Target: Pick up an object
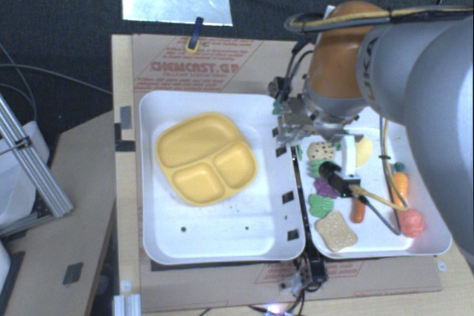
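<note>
Looking down on the bench (244, 55), you see two white bins side by side, and the grey arm (429, 85) reaching over the right bin (378, 242) from the view's right. The pincer (320, 135) hangs over that bin's far left part, close to the wall it shares with the left bin (222, 229). You cannot tell whether the pincer is wide or narrow, because the wrist hides it from above, and nothing can be seen held in it.

Every loose piece that you might pick lies on the near side of the pincer, or off to its right in the view:
- One speckled round cookie (320, 152) is just beneath it.
- One pale yellow piece (364, 152) is just beside it, toward the view's right.
- Two green pieces: one (321, 168) near the cookie, the other (319, 208) further toward you.
- One purple cluster (323, 197) touches the nearer green piece.
- One toast slice (337, 232) is nearest to you.
- One red-orange sausage (358, 212) lies beside the toast.
- One carrot (400, 185) and one pink-red ball (412, 223) are well apart from the pincer, by the right wall.

Well to the pincer's left in the view, one yellow plate (205, 158) with three compartments lies alone in the left bin.
</note>
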Controlling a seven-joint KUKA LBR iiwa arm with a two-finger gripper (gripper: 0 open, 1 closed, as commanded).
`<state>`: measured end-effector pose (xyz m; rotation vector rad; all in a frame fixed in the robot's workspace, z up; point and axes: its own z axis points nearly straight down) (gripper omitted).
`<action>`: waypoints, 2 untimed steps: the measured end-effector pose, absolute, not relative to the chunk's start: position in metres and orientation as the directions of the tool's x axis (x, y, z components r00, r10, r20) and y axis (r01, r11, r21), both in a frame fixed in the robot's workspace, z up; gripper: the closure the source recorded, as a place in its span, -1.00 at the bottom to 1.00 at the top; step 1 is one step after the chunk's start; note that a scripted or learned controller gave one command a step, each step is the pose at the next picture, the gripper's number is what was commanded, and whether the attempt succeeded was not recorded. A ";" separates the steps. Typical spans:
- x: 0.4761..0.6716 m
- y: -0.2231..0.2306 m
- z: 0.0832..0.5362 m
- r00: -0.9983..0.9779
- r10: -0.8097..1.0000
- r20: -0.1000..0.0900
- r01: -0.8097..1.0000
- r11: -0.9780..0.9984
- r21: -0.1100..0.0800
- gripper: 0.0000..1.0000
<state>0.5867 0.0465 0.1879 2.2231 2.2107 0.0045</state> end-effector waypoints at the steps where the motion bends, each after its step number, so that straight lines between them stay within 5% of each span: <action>1: 0.548 0.122 0.244 -0.010 1.000 0.003 1.000 0.010 0.004 1.00; 2: 0.549 0.109 0.377 -0.005 1.000 0.004 1.000 0.004 0.016 1.00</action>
